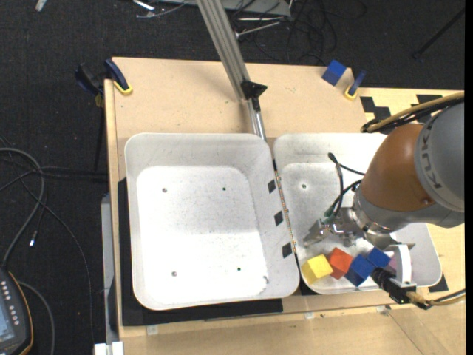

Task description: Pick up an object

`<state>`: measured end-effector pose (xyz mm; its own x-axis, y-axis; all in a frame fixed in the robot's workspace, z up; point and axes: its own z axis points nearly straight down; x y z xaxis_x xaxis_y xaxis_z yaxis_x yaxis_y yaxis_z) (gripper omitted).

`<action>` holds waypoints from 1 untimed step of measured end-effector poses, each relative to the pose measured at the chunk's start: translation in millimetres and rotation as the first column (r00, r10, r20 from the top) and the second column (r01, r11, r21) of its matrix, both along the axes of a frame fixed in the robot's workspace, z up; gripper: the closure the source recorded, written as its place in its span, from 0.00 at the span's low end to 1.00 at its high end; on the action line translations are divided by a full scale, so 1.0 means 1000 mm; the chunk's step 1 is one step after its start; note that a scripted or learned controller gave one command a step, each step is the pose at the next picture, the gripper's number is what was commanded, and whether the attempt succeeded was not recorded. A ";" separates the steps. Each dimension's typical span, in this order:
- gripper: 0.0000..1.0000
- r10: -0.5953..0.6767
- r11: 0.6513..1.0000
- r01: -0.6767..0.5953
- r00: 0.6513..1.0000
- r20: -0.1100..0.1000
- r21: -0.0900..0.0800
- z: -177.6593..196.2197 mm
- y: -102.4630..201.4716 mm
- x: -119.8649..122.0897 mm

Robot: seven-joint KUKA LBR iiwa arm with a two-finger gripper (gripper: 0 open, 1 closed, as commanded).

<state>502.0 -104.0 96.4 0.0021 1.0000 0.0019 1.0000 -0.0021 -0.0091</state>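
In the right bin (310, 161), near its front edge, lie a yellow block (317, 268), an orange-red block (341, 262) and two blue blocks (367, 265). My gripper (325, 230) hangs just above and behind the yellow block, its metal fingers low over the bin floor. The grey arm with its orange band (399, 176) covers the right part of this bin. Nothing shows between the fingers.
The left bin (196, 213) is a wide white tray beside the right one. A blue block (335, 71) sits on the wooden bench at the back right. A metal pole (225, 39) slants from the top down to the bins' join.
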 end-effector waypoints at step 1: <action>0.00 0.000 1.000 0.000 1.000 0.009 -0.002 0.004 0.000 0.003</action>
